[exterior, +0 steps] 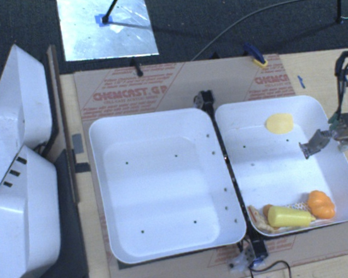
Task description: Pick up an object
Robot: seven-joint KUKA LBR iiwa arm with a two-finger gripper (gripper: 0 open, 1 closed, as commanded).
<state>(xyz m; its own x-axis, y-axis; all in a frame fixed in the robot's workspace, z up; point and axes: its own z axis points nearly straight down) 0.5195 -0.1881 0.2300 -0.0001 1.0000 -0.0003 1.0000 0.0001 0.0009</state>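
Fingers of the end effector (310, 144) are seen from above as one grey tip over the right bin (341, 164), near its right wall; how far they are parted cannot be told, and nothing is seen between them. No object is touched by it. A pale yellow round piece (279, 123) lies flat near the far wall of that bin, well apart from the tip. Along the near wall a yellow bottle-like object (289, 216) is laid on its side, its long axis running left to right, with an orange ball (321, 204) just beside its right end and a small brown piece (268, 210) at its left end. The left bin (107, 188) sits alongside on the bench (316, 62)
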